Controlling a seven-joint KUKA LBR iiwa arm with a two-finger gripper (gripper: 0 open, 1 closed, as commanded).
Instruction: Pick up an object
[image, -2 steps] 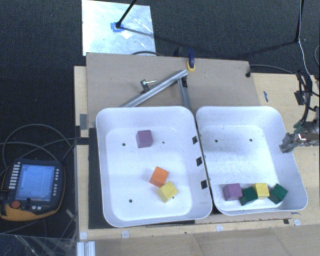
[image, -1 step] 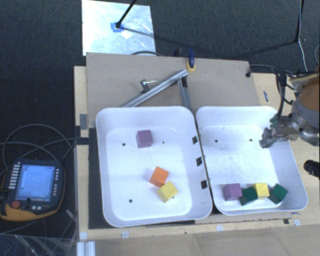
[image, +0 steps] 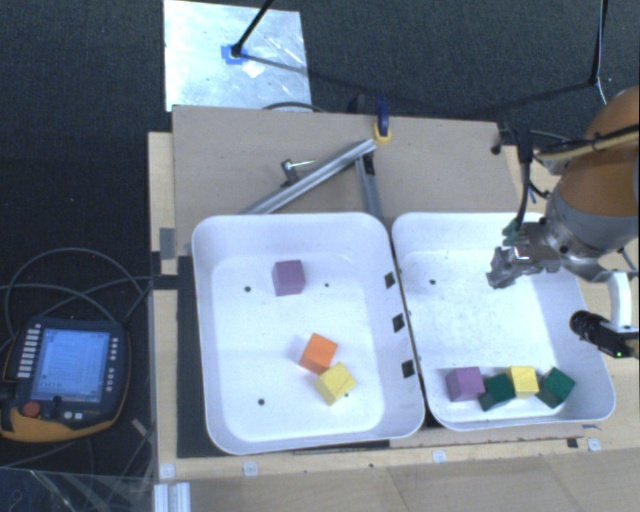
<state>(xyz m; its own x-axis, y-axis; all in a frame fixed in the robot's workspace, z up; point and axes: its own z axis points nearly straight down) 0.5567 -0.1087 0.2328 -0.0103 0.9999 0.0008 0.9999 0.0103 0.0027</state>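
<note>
The grey two-finger hand (image: 508, 268) hangs over the upper part of the right shallow white plastic bin (image: 440, 400), at the end of the grey arm with its orange band (image: 608, 150) that enters from the right. The hand is small and partly blurred against the white floor of the bin, so how far apart it stands cannot be told, and no block can be made out in its grip. Whether it touches the bin floor cannot be told either.

The blocks in this bin lie well apart from the hand, in a row along the bin's near edge: a purple cube (image: 464, 382), just beside it a dark green cube (image: 495, 391), then a yellow cube (image: 524, 379) touching or nearly touching that one, and a second dark green cube (image: 556, 385) at the right end.

The left shallow white plastic bin (image: 215, 300) lies beside the right one on the desk (image: 430, 150). It contains a purple cube (image: 288, 277) toward its upper middle, and lower down an orange cube (image: 319, 352) with a yellow cube (image: 336, 383) touching its lower right corner. All three lie far to the left of the hand, across the two bins' adjoining rims.
</note>
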